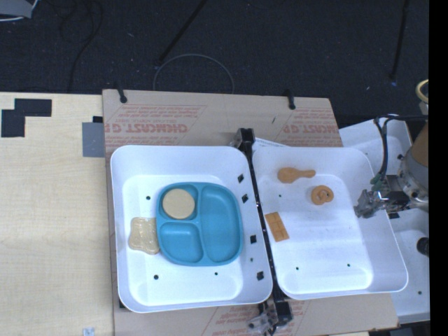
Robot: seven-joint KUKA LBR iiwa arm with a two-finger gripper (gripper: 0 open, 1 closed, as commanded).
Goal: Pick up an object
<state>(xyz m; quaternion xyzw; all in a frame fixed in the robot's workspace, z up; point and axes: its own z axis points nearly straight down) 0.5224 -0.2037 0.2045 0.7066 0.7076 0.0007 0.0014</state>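
In the right bin [329, 271] lie three small things: a tan spoon-shaped piece [295, 175] at the back, a round brown swirl piece [322, 195] just right of the middle, and a flat orange rectangle [276, 227] near the left wall. My gripper [367, 206] hovers at the right bin's right rim, about a hand's width right of the swirl piece. Nothing shows between its tips.
The left bin [133, 278] holds a blue divided plate [199, 224] with a round beige disc [178, 203] in its top-left compartment. A pale yellow sponge-like piece [144, 235] lies beside the plate's left edge. A black divider [255, 215] runs between the bins.
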